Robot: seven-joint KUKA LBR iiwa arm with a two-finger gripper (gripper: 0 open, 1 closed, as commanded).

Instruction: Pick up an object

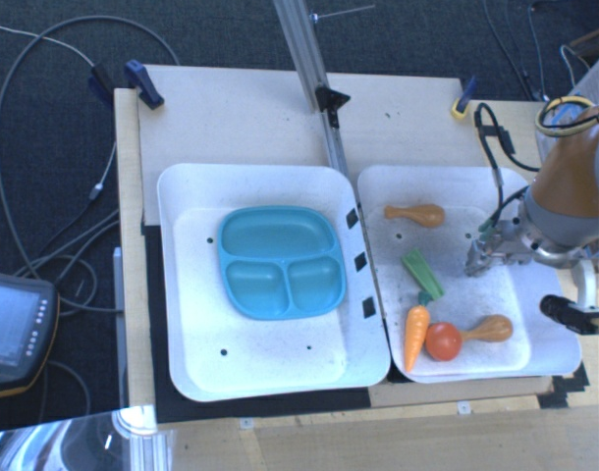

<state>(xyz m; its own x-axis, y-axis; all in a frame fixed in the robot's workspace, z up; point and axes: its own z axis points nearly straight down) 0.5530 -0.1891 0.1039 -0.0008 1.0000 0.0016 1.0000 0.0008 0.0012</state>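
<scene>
In the right bin (378, 189) lie a tan drumstick (415, 214) near the back, a green block (421, 274) in the middle, an orange carrot (415, 337), a red tomato (443, 341) and a second tan drumstick (490, 329) at the front. My gripper (479, 260) hangs low over the bin's right half, to the right of the green block and apart from it. Nothing shows between its fingers.
The left bin (182, 292) holds a blue divided plate (280, 261). A metal pole (304, 42) slants down to the gap between the bins. Cables run along the bench's right side by the arm (565, 180).
</scene>
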